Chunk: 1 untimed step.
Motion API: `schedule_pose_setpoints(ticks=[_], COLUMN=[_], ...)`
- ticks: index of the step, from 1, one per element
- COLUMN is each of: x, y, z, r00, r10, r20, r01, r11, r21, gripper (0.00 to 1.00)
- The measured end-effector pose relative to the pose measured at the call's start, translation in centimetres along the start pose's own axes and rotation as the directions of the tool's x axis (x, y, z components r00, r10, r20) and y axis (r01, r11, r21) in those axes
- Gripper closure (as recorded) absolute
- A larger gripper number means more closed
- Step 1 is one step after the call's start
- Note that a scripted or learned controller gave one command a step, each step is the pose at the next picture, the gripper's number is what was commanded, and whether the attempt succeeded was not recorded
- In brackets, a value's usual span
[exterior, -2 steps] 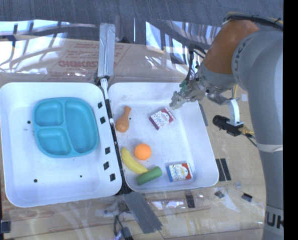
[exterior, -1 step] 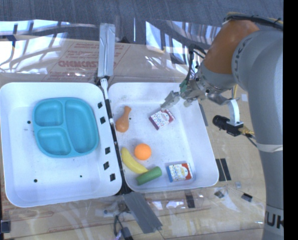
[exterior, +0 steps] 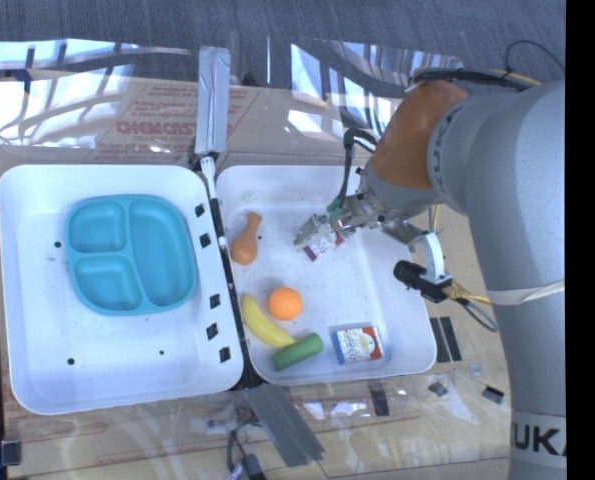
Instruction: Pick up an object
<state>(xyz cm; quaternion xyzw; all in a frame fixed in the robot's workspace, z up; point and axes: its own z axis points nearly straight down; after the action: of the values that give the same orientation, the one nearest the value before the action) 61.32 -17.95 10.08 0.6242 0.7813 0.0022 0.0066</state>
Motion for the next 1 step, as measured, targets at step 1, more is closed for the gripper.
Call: schedule_pose_setpoints(ticks=[1], x=[-0.02], y=[0.19], z=[-1.17], r00=[1.0], r10=[-0.004], r20=[0.001], r01=[0.004], r11=[1.0], r21=[-0.003], gripper=[1.0])
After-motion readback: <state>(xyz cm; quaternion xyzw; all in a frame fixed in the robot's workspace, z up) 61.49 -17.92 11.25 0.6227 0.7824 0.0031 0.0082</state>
